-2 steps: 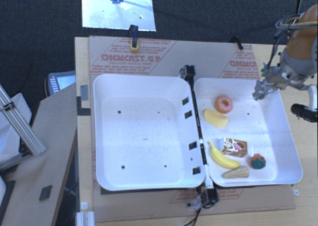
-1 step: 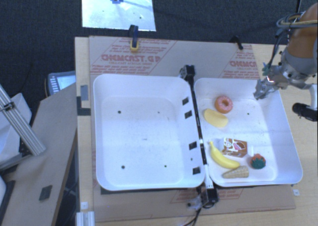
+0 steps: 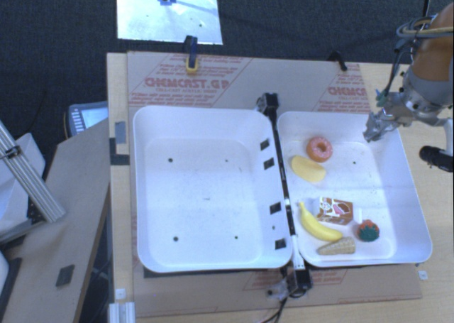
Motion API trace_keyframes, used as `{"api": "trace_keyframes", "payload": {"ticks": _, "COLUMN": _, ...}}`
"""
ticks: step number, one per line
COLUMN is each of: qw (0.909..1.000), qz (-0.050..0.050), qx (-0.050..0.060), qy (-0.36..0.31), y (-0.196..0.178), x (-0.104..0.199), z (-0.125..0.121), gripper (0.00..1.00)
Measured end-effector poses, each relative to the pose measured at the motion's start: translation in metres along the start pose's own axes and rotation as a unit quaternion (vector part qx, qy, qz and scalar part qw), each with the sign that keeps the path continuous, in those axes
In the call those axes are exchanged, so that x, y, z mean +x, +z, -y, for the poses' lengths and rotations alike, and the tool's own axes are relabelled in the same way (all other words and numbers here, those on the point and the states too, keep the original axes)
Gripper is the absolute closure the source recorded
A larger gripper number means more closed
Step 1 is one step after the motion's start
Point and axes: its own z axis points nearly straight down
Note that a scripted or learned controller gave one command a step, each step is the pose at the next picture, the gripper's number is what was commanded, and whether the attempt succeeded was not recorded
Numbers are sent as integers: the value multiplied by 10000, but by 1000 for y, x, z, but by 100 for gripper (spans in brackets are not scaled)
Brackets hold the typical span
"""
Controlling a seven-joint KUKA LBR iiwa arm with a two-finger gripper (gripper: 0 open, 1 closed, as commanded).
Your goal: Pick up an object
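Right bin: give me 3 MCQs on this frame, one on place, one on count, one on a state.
1. Where does the donut lie in the right bin?
A. Far half, just beyond the lemon
B. Near edge, beside the banana
C. Against the right wall

2. How many things lie in the right bin?
A. Three
B. Six
C. Nine

3. Where is the end effector?
A. Down on the banana
B. Over the left bin
C. Over the right bin's far right corner, apart from all the items

Answers:
1 A: the donut sits just above the lemon in the view.
2 B: donut, lemon, banana, small carton, strawberry, wedge.
3 C: it hangs at that corner, with bare bin floor between it and the donut.
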Motion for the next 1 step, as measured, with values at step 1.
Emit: {"api": "trace_keyframes", "payload": {"ticks": 1, "qw": 10000, "qz": -4, "qx": 27, "qy": -7, "y": -6, "x": 0, "z": 1, "gripper": 100}}
